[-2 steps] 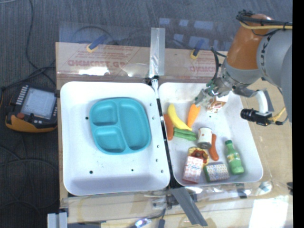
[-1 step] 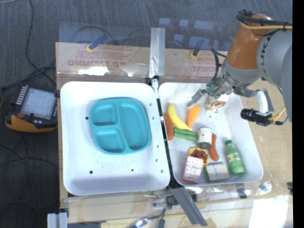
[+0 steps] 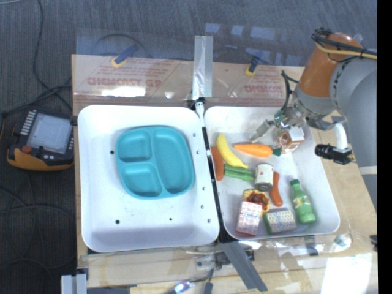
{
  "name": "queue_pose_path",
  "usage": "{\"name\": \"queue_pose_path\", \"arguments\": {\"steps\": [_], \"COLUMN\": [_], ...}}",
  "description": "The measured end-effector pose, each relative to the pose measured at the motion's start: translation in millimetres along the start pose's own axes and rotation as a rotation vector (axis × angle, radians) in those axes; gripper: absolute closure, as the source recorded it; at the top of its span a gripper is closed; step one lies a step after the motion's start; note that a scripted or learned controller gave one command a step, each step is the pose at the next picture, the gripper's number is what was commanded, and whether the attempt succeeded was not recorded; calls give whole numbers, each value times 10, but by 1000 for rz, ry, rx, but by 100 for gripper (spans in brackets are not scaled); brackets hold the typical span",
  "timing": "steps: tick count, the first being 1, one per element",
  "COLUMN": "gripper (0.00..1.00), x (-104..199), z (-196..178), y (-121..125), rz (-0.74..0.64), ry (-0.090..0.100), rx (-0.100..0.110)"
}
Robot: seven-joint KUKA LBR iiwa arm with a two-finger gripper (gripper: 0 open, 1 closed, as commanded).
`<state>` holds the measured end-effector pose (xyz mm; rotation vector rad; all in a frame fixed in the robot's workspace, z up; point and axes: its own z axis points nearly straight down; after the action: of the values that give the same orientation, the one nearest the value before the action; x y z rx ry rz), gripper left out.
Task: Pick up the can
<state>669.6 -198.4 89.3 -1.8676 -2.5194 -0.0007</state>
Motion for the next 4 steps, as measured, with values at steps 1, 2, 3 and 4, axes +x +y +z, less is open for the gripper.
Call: {"name": "queue_pose_path", "arguments": {"steps": [1, 2, 3, 4], "gripper": [0, 0, 0, 0], "x": [-65, 46, -39, -63], "z": [-16, -21, -19, -18], "y": [34, -429, -84, 3], "rz": [315, 341, 555, 578], "ry": [16, -1, 10, 13], "rx": [-7, -14, -9, 6]}}
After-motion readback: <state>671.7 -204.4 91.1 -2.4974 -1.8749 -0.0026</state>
